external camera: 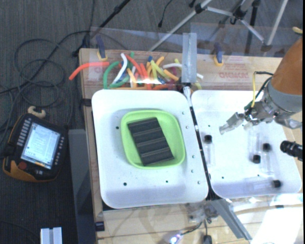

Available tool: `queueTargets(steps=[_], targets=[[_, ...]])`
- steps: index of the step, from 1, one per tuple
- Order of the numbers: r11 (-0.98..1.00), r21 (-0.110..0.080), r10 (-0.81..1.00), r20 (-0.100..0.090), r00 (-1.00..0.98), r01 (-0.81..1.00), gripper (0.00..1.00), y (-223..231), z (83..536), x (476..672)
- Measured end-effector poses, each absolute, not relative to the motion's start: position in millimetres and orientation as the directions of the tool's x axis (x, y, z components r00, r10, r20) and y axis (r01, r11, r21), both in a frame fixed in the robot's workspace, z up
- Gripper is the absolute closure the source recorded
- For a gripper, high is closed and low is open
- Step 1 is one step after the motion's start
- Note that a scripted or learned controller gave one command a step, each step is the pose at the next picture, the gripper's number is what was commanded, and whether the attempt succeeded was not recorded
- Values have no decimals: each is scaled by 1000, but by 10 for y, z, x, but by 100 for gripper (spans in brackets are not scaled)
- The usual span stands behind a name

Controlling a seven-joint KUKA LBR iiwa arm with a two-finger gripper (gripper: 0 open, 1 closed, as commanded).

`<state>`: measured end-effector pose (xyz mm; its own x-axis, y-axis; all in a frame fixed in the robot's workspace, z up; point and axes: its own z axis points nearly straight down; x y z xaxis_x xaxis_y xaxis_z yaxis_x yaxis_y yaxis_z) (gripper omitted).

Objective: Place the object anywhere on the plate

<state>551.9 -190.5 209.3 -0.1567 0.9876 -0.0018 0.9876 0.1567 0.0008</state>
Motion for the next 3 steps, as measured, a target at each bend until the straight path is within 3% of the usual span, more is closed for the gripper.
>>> queueTargets(steps=[1, 2, 3], targets=[[190, -4, 982, 0, -190, 982, 100, -1185, 1584, 4883], [190, -4, 982, 0, -190, 982, 0, -1188, 1585, 4883], [119, -2, 993, -4, -119, 993, 0, -1886, 1692, 5491]])
